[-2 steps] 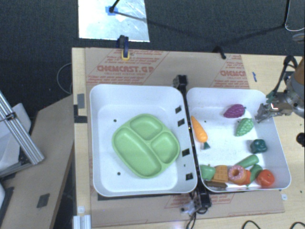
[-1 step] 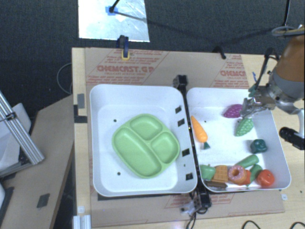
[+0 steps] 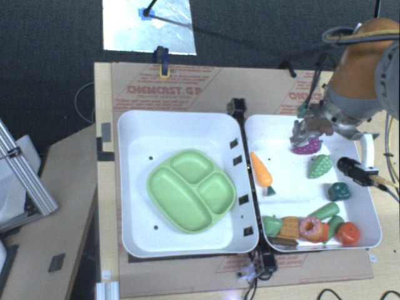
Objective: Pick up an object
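Two shallow white bins sit side by side on a brown cardboard sheet [image 3: 187, 83]. The left white bin [image 3: 134, 136] holds a light green plastic plate [image 3: 190, 190] with three sections, lying flat near the middle. The right white bin [image 3: 369, 227] holds many small toy foods. A purple bunch of toy grapes [image 3: 307, 146] lies near the back of this bin. The grey arm with the orange top [image 3: 365, 74] reaches in from the right, and its gripper [image 3: 302, 134] is down right over the grapes, touching them or almost touching them. I cannot tell if the claw is open or closed, because its tips are too small and dark to see well. Just in front of the grapes and a bit to the right lies a bumpy green toy [image 3: 320, 165]. An orange toy carrot [image 3: 260, 169] lies by the left wall of the bin. A small dark green toy [image 3: 339, 191] sits near the right wall. Along the front wall are a long green toy [image 3: 322, 211], a pink ring donut [image 3: 310, 227], a brown cracker [image 3: 289, 226], another green piece [image 3: 272, 225] and a red toy tomato [image 3: 349, 232], all close together. A blue and yellow clamp [image 3: 163, 62] grips the back edge of the cardboard.
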